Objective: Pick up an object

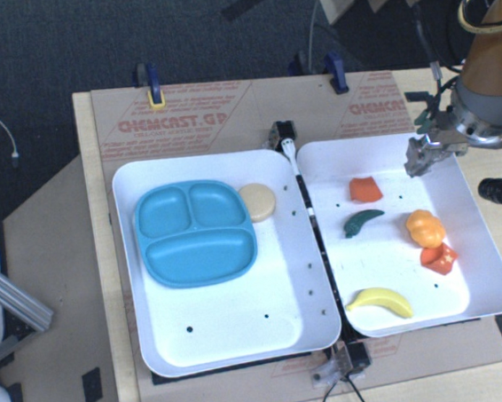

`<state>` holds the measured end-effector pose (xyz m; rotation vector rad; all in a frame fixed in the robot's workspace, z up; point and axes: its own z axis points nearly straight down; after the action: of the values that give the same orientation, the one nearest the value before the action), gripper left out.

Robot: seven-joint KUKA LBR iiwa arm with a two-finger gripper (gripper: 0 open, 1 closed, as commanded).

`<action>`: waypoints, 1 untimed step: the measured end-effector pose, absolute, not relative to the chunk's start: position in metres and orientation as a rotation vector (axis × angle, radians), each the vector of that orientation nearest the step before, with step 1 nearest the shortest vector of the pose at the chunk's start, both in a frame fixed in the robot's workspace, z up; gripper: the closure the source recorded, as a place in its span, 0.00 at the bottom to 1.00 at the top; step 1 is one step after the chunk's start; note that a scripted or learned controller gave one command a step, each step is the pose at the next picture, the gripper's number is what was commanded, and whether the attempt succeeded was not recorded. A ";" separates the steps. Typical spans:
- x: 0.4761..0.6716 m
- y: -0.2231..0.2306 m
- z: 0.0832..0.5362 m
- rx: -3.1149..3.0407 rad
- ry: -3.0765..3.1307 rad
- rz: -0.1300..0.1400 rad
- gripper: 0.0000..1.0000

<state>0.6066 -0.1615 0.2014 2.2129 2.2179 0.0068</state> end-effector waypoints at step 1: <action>0.608 -0.162 0.254 2.216 2.219 0.004 1.00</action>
<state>0.6080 -0.1618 0.2539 2.2156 2.2187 0.0039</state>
